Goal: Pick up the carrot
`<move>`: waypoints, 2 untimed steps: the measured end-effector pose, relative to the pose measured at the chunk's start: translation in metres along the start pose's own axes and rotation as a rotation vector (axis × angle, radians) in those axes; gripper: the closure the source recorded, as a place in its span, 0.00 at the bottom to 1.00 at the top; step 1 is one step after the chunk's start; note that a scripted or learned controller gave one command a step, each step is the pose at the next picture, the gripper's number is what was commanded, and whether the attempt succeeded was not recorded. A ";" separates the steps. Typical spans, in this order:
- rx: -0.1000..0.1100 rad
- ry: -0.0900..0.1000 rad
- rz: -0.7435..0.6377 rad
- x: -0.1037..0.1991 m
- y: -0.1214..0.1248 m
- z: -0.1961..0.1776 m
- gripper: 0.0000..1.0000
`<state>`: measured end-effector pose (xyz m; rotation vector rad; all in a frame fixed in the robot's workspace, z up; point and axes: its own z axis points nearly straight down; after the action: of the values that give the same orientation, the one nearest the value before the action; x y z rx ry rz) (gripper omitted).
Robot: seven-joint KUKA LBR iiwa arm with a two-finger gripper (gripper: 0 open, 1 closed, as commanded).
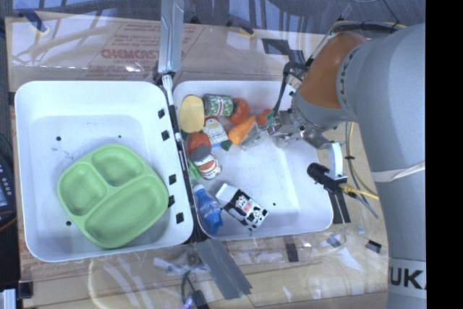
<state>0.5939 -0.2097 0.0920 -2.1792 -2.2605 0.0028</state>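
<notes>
The carrot (241, 131) is a short orange piece lying at a slant in the upper middle of the right bin (289, 188), among other toy foods. My gripper (259, 134) reaches in from the right and is low in the bin, right against the carrot's right end. Its metal tip blurs into the clutter there. The grey arm with its orange band (325, 76) hangs over the bin's right rim.
Around the carrot lie a yellow piece (192, 113), a green-labelled can (218, 106), a red piece (241, 110) and small cans (205, 159). A blue bottle (208, 210) and a black-and-white carton (244, 208) sit near the front. The left bin holds a green divided plate (112, 192).
</notes>
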 end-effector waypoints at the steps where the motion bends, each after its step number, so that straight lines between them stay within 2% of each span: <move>1: -0.002 0.002 -0.029 0.064 0.041 -0.001 0.00; 2: -0.004 -0.001 -0.019 0.044 0.066 -0.063 0.00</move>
<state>0.6580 -0.1629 0.1547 -2.1603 -2.2830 -0.0011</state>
